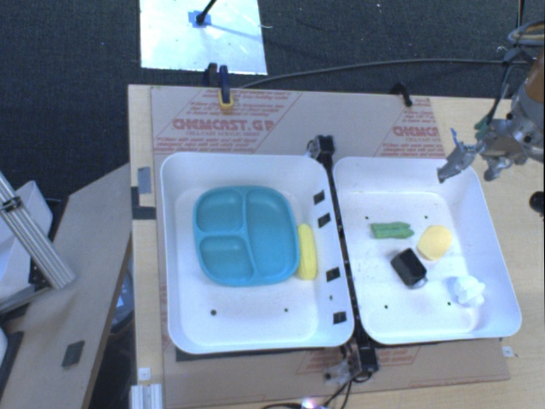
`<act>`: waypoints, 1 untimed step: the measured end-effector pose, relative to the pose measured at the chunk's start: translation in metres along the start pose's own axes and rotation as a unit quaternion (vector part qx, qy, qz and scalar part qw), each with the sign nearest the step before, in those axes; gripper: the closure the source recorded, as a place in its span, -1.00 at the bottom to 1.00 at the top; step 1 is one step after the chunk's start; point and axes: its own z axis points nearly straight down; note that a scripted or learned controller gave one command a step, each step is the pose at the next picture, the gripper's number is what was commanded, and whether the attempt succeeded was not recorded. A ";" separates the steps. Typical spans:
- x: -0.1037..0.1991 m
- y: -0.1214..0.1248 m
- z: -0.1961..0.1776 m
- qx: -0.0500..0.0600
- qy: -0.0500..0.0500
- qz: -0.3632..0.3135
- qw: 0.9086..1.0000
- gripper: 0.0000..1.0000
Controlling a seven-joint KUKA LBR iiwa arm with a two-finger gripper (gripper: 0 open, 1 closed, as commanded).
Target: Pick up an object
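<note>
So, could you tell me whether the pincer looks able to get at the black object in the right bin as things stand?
Probably yes. The pincer hangs over the right bin's far right corner, and the black object lies uncovered on the floor. The yellow object sits close beside it, which might crowd one finger.

Fixed above the light wooden bench [102, 228], looking down at a slant on both shallow white plastic bins [255, 331], far edge at top. Set well back, taking in dark carpeted floor [68, 58] beyond.
</note>
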 end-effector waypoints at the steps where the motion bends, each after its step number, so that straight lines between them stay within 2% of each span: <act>1: 0.001 0.002 -0.007 -0.005 -0.001 -0.001 1.000 -1.00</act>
